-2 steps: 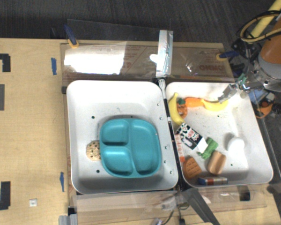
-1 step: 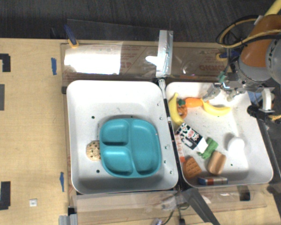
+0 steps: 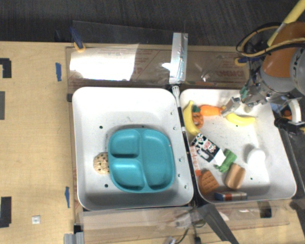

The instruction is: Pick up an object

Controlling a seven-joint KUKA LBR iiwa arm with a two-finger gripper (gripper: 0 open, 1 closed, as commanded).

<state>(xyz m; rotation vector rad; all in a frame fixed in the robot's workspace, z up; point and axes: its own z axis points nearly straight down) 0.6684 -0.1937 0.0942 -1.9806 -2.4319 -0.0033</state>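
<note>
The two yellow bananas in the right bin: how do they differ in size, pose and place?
The long banana lies against the bin's left wall, running along it, while the short banana lies crosswise further right, beside the gripper. The long banana is clearly larger and more curved; the short banana is stubby and nearly straight. The long banana touches an orange carrot-like toy; the short banana lies apart from it. Both are yellow and rest flat on the white bin floor.

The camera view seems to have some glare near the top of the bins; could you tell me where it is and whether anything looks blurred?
In the camera view, glare whitens the clear sheet behind the left bin and the metal strip beside it; the gripper over the right bin looks slightly soft; the teal tray is evenly lit and sharp.
</note>
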